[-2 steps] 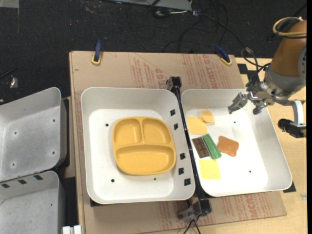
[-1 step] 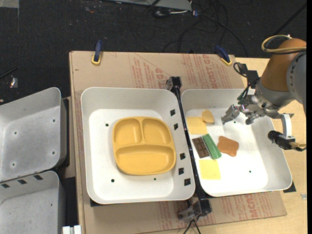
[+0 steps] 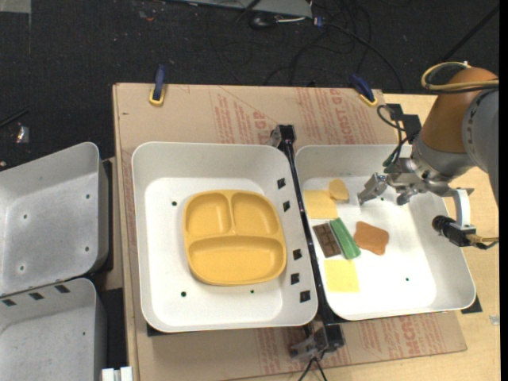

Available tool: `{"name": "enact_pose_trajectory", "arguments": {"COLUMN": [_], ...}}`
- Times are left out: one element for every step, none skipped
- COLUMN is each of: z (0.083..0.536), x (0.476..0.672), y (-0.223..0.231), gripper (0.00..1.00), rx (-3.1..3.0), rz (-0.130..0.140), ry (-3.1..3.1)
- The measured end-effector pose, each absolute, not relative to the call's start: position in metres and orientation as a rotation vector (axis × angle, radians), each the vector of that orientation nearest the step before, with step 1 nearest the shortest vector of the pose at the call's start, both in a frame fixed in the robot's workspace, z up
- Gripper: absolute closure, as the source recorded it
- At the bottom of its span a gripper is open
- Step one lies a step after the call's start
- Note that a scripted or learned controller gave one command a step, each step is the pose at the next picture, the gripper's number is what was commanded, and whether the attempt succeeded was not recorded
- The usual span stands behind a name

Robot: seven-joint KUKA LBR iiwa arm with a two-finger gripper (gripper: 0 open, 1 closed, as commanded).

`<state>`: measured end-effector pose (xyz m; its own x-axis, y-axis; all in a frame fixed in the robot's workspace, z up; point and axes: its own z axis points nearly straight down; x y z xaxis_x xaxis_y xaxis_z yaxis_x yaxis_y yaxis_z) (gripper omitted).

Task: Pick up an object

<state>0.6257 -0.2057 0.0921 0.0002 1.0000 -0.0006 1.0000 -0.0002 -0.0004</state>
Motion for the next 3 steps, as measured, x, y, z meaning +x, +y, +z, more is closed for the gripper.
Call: {"name": "enact_pose_trajectory", "arguments": {"z": [0.103,0.162,0.216], "x": [0.627,0.620,0.631], "y": [-0.205,-0.202,-0.196], "gripper": [1.00,1.00,1.00], "rx": [2.218,2.217,2.212], "rz": [0.001,0.004,0.006], "ry": [2.220,2.218,2.220]}}
